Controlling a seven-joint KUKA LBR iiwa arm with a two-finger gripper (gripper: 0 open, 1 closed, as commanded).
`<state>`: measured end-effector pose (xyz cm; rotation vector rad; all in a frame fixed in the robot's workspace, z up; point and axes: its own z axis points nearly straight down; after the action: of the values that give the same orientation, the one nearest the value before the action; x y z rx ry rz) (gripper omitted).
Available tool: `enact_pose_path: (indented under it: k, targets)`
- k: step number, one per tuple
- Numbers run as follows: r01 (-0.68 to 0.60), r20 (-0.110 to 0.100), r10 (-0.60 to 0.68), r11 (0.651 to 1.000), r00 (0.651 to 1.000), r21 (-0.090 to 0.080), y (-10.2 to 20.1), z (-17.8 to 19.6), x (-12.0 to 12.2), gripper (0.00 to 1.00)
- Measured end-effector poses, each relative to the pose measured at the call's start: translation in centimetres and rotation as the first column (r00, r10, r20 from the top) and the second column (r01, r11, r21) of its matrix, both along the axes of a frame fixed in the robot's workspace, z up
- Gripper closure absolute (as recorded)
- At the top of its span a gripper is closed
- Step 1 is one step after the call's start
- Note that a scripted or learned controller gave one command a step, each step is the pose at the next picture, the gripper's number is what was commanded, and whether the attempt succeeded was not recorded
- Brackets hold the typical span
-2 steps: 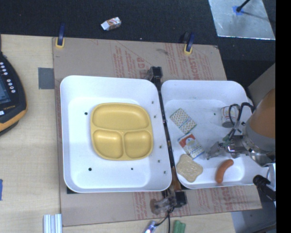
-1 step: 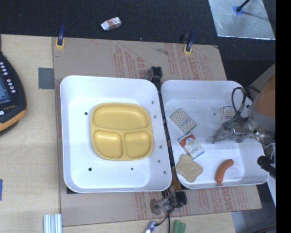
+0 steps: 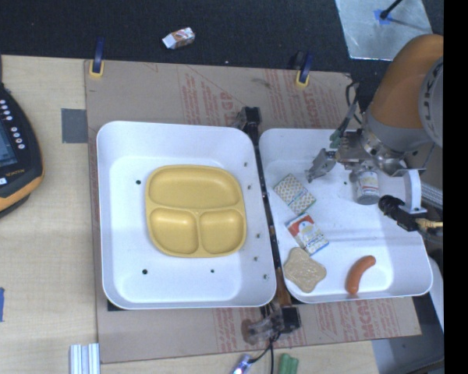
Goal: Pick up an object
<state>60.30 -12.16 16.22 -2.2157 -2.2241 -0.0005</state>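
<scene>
- Right now the gripper (image 3: 324, 164) hangs low over the upper part of the right bin (image 3: 339, 216), fingers spread apart with nothing between them.
- Just beside it, to the right, a small jar (image 3: 366, 185) stands under the wrist.
- Below the fingers, a checkered packet (image 3: 294, 192) lies apart from them.
- Further down sit a red-and-white packet (image 3: 308, 233), a tan cracker (image 3: 304, 269) and a sausage (image 3: 359, 274).
- Over in the left bin (image 3: 117, 209), a yellow divided tray (image 3: 195, 209) rests alone.
</scene>
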Motion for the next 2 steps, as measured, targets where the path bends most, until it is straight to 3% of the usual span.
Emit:
enact_pose_path:
  k: [1,2]
  targets:
    - [-0.001,-0.003,0.001,1.000,1.000,-0.002,2.7,-0.9,-4.0,0.00]
    - [-0.002,-0.004,0.002,1.000,1.000,-0.003,2.8,-5.4,-4.8,0.00]
